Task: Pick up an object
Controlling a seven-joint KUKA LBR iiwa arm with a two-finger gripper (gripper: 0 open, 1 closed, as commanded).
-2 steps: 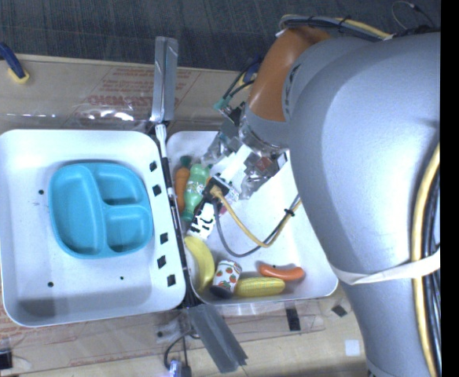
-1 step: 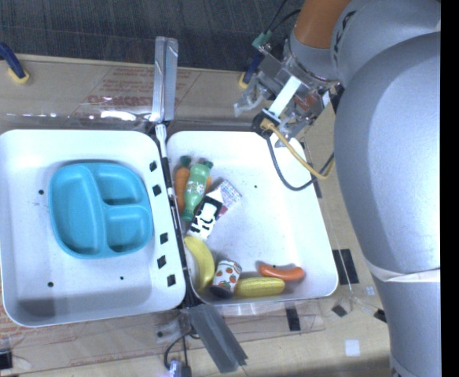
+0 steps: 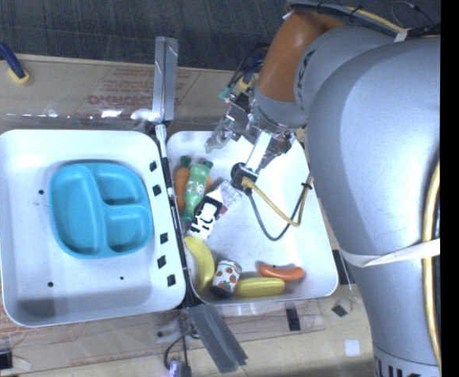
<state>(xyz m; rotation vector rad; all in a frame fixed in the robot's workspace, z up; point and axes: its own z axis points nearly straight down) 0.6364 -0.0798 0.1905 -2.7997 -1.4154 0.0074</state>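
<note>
My gripper (image 3: 220, 134) hangs over the far left corner of the right bin (image 3: 316, 234), apart from the objects below it. Just nearer the camera, a green bottle (image 3: 197, 182) and an orange carrot (image 3: 181, 188) lie side by side against the bin's left wall. A black-and-white item (image 3: 206, 215) lies beside the bottle's near end. Along the near wall lie a banana (image 3: 200, 262), a small round red-and-green patterned object (image 3: 226, 277), a yellow object (image 3: 259, 287) and an orange-red sausage-shaped object (image 3: 280, 271).
The left bin (image 3: 25, 289) holds a blue divided tray (image 3: 102, 207). A metal divider (image 3: 164, 77) stands upright between the bins at the far side. The grey arm (image 3: 371, 171) covers the right bin's right side.
</note>
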